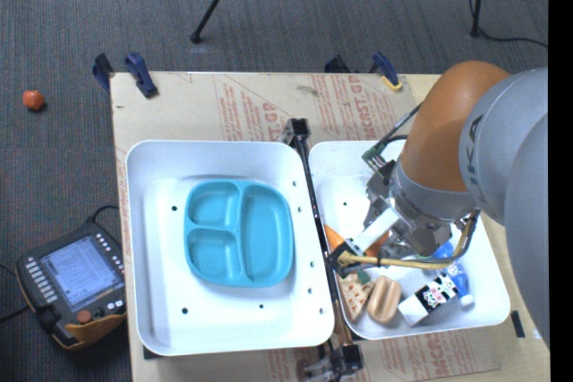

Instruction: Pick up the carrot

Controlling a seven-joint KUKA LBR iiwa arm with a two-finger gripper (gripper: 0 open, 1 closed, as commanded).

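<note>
The carrot (332,237) shows as a small orange piece at the left wall of the right bin (345,165), mostly covered by the robot's hardware. My gripper (400,234) hangs low over the middle of that bin, just right of the carrot, beneath the grey wrist and its orange band. I see nothing gripped from this angle.
A blue divided plate (240,233) lies in the left bin (148,192). Near the right bin's front edge lie a waffle piece (352,295), a tan bread-like piece (385,300), a black-and-white block (436,292) and a blue item (457,282). Clamps (139,72) hold the bench's far edge.
</note>
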